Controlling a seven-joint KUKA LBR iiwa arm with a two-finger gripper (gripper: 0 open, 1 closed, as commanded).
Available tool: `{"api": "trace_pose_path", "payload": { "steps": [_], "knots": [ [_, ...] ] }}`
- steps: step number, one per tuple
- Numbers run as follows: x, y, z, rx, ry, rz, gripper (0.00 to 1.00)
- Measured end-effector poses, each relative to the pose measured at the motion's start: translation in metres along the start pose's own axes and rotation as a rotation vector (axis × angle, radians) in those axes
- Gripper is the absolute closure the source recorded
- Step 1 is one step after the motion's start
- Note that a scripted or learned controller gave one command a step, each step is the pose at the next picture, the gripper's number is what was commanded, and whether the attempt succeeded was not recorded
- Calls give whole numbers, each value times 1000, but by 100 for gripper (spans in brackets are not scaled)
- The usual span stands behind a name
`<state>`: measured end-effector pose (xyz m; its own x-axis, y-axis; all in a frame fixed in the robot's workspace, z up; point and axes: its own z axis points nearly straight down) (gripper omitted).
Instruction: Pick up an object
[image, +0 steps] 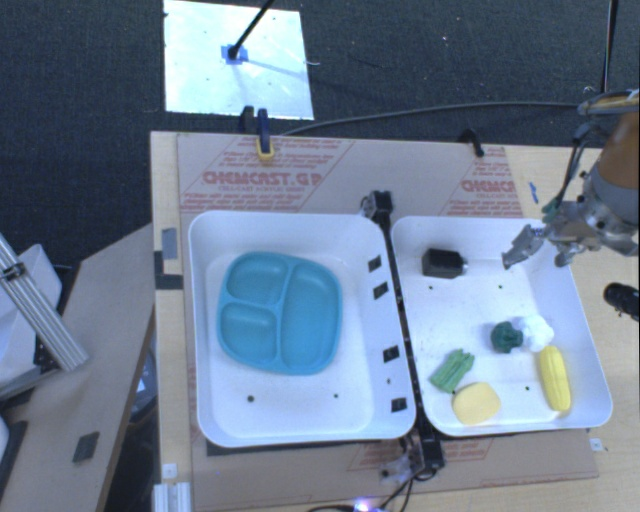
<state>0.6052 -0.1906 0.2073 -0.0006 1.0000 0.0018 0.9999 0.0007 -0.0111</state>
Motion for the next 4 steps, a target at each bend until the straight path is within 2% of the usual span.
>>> {"api": "trace_pose_path", "payload": {
  "steps": [1,2,3,4],
  "knots": [
    [1,3,-8,-13,-2,-3,0],
    [-7,5,51,-10,-2,-1,0],
    [4,4,101,-11,-2,-4,0],
    [4,5,123,-12,-3,-4,0]
  ]
}}
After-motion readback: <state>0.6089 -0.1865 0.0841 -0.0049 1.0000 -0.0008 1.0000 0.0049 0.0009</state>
